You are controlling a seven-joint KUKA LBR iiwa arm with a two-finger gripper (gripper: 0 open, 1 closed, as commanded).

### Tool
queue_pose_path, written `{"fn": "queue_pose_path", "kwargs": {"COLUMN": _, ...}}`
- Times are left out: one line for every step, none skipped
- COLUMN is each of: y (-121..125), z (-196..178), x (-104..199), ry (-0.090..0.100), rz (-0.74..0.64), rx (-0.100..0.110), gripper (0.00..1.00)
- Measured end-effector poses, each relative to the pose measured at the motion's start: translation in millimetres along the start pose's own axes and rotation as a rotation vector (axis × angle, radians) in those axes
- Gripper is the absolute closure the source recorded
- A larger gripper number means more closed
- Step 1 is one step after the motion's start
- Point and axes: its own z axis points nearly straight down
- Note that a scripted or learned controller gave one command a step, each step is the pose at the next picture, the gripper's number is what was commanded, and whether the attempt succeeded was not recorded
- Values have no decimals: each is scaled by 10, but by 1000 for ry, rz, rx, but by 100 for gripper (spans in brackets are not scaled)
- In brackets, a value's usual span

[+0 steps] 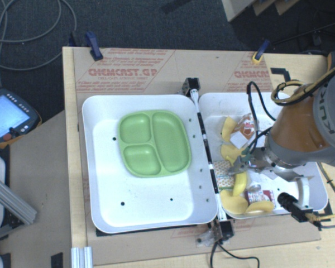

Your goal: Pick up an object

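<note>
Nearest, yellow pieces point(247, 204) and a red-and-white packet point(260, 195) crowd the right bin point(319, 197)'s near end. Farther in lie more yellow pieces point(228, 128) and another packet point(246, 130). The gripper point(247, 161) hangs low among this clutter; whether it grips anything cannot be told. A green divided plate point(154, 143) sits well apart in the left bin point(100, 166).

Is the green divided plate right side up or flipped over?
Right side up: the green divided plate lies flat in the left bin, its three compartments facing up.
</note>
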Motion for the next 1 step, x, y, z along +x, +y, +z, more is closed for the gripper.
{"fn": "queue_pose_path", "kwargs": {"y": 630, "z": -882, "x": 839, "ry": 3, "rz": -3, "rx": 5, "gripper": 100}}
